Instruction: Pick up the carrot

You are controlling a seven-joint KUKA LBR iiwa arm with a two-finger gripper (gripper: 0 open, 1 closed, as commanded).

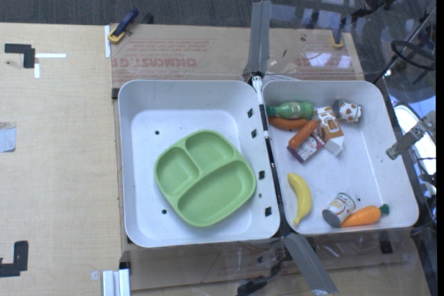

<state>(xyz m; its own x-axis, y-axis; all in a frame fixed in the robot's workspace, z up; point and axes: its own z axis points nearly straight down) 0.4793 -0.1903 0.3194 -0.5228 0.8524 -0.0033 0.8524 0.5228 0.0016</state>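
Jaws: whether mine stand spread or closed cannot be told from the camera view. A pale grey piece at the right rim of the right bin [378,170] may be part of me, but it is too indistinct to read, and nothing can be seen held in it. Progress: the pick-up is not yet done, and by my judgement it has barely begun. The carrot [362,216] lies flat on the floor of the right bin, in the near right corner, close to the front wall. The whole sequence of approach, descent, closing and lift remains. Orientation: the carrot's long axis runs roughly left to right across the view, rising slightly toward the right. Its green top points right, toward the bin's right wall. Its narrow orange tip points left and touches, or very nearly touches, a small can [338,208] lying on its side. Neighbours: a banana [300,196] lies well apart to the left. A green bottle [291,109], a small box [316,142] and other orange pieces crowd the far half of the same bin. A green plate [205,178] sits in the left bin [139,149]. Judgement: closing across the short width at mid-body, away from the can, looks the safest grip.
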